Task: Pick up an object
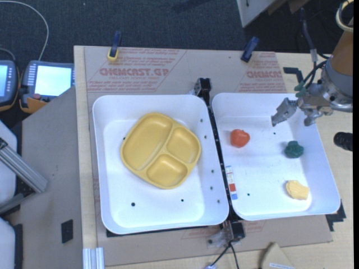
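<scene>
Over the right white bin (320,150) I have the gripper (295,114) hovering, fingers spread and empty. Nearest sits a small dark-green lumpy toy (293,149); it looks light, likely rubbery, so I'd pinch it across its middle.

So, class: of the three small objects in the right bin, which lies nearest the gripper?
The dark green object, just below the gripper. The red one and yellow one lie farther off.

A yellow divided plate (161,149) lies in the left bin (106,167), with clamps (114,52) on the board's far edge.
</scene>
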`<move>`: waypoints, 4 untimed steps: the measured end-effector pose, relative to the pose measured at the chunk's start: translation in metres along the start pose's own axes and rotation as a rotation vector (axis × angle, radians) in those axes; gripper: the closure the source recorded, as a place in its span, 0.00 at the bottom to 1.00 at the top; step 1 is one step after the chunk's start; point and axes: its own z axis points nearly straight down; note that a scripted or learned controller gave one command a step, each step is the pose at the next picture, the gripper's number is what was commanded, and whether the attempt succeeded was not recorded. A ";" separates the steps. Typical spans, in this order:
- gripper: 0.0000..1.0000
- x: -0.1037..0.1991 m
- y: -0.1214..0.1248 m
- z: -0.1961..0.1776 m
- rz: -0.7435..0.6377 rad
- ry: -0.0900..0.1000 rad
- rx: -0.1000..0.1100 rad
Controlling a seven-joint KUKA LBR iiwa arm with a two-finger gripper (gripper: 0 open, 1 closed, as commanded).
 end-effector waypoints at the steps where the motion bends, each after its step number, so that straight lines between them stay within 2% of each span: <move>1: 0.00 0.000 0.002 -0.007 -0.003 -0.002 -0.013; 4: 0.00 -0.006 0.004 0.170 -0.002 0.000 -0.006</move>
